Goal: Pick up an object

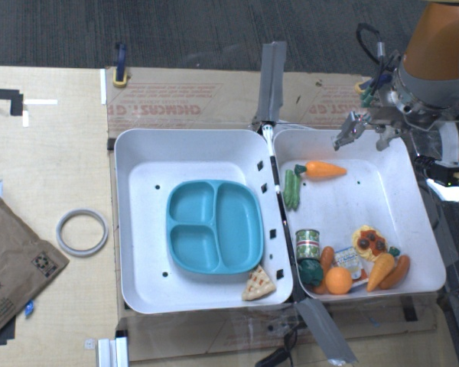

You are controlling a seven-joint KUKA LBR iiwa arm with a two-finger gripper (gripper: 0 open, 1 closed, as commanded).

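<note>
The pincer (369, 134) hangs open and empty over the right bin's (413, 182) far edge. The carrot (325, 170) lies just near-left of it; descend straddling its narrow width, clear of the wall.

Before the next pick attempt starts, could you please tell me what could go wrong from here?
1. The hand hangs by the right bin's far rim; descending there could strike it.
2. The toys in the near corner lie crowded and touching, so a grasp may slip or catch two.
3. The lone carrot could roll aside.
</note>
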